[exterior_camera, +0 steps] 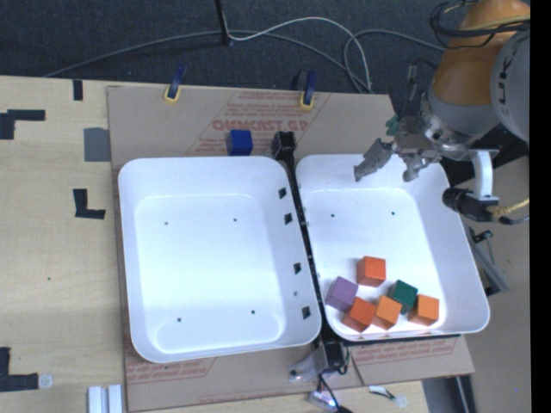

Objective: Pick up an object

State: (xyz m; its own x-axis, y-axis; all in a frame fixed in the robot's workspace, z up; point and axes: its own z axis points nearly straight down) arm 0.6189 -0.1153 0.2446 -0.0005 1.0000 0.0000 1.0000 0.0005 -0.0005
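Several small blocks lie bunched at the near end of the right bin [448,231]: an orange cube [372,270], a purple cube [342,293], a green cube [402,294] and more orange cubes [424,309] around them. My gripper [389,165] hangs over the far end of that bin, well away from the blocks. Its two fingers [368,163] are spread apart with nothing between them.
The left bin [138,231] sits beside the right one, joined by black clips along the shared rim. A blue block [240,141] rests on the cardboard beyond the left bin. Cables run across the dark floor at the back.
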